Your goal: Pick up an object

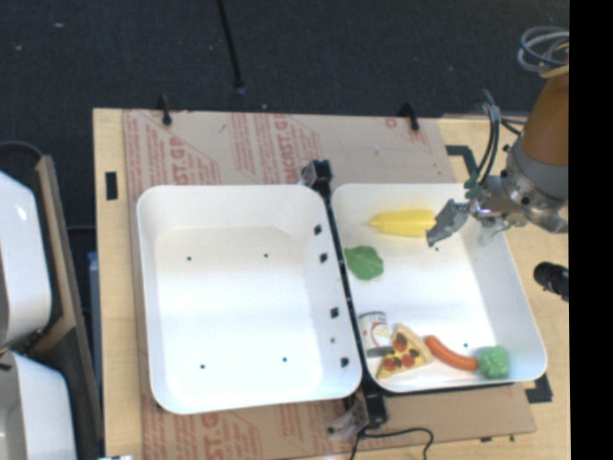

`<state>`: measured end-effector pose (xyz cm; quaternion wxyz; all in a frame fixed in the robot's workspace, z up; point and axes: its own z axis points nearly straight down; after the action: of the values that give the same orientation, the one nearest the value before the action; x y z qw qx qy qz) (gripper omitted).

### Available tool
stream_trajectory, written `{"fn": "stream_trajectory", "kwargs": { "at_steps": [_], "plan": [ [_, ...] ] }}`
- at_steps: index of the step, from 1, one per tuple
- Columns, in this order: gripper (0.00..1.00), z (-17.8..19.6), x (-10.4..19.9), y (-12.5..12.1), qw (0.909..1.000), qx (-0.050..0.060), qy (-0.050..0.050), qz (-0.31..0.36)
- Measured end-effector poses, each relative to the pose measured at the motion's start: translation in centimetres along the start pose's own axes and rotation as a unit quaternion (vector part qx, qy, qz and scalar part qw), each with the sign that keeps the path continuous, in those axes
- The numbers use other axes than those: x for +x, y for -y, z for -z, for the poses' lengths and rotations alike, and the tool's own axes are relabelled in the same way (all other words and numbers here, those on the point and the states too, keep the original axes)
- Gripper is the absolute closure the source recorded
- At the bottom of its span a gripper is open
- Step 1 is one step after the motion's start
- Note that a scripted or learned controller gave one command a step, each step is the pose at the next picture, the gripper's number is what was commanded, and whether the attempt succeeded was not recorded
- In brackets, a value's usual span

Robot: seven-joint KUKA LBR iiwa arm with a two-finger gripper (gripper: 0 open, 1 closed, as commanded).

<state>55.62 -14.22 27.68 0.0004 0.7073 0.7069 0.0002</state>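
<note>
In the right bin (498,286), a yellow corn-like piece (402,221) lies near the far wall. A green lump (364,263) rests by the divider. Along the near wall sit a small can (374,331), a pizza slice (403,351), a red sausage (449,353) and a green broccoli piece (493,361). My gripper (467,229) hovers over the bin's far right corner, just right of the yellow piece. It is open, its left finger (446,225) close to the yellow piece's tip, with nothing between the fingers.
The left bin (153,257) stands beside the right one, with a black divider clip strip (330,257) between them. The arm, grey with an orange band (548,132), comes in from the right. Cardboard covers the bench under the bins.
</note>
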Motion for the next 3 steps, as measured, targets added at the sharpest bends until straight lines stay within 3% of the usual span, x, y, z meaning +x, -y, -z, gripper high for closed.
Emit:
{"fn": "stream_trajectory", "kwargs": {
  "at_steps": [1,2,3],
  "plan": [
    [0.00,2.46,-1.82,-0.60,0.9995,0.000,0.000,0.033],
    [1.00,3.45,-1.81,-0.61,0.9994,0.000,0.000,0.033],
    [0.00,3.40,-1.81,-0.61,0.9994,0.000,0.000,0.033]
  ]
}}
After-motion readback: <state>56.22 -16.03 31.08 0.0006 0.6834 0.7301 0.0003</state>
